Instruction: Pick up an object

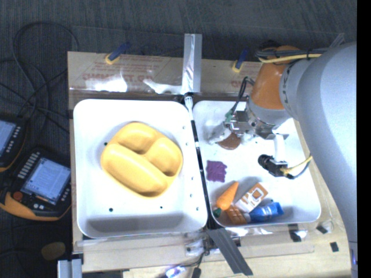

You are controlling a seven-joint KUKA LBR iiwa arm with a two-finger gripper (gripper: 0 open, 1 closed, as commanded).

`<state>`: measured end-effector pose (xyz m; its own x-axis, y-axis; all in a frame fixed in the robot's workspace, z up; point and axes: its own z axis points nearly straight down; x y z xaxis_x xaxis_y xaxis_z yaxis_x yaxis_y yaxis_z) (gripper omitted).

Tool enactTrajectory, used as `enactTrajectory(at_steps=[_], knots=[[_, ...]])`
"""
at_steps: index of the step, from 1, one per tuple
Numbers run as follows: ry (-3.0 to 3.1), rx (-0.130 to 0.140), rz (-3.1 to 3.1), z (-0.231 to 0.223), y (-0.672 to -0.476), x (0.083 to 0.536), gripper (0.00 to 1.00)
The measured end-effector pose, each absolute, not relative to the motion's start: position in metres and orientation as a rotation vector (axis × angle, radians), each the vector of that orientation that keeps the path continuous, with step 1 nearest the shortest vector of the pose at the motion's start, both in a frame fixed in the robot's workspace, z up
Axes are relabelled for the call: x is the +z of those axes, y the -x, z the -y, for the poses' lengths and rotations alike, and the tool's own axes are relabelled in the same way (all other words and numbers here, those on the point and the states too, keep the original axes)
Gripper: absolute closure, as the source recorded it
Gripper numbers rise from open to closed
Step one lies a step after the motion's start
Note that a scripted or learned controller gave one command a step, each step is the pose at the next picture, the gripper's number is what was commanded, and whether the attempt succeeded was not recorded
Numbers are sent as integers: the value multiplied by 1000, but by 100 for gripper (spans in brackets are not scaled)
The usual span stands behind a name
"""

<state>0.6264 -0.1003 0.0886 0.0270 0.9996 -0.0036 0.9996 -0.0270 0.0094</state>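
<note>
Arm [324, 97] reached in from the right, bent down over right bin [307, 210]; hand [236, 125] low above brown object [229, 142], grip state unclear.

A small brown object [229, 142] is seen lying flat on the bin floor, directly beneath the gripper [235, 126].
</note>
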Motion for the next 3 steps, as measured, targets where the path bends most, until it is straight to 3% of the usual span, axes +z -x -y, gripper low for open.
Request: enactTrajectory(at_steps=[1,2,3], knots=[[-2244,0,-2186,101,-626,98,100],[-2056,-7,-2374,99,-620,139,100],[-2062,-2,-2371,61,-604,213,100]])
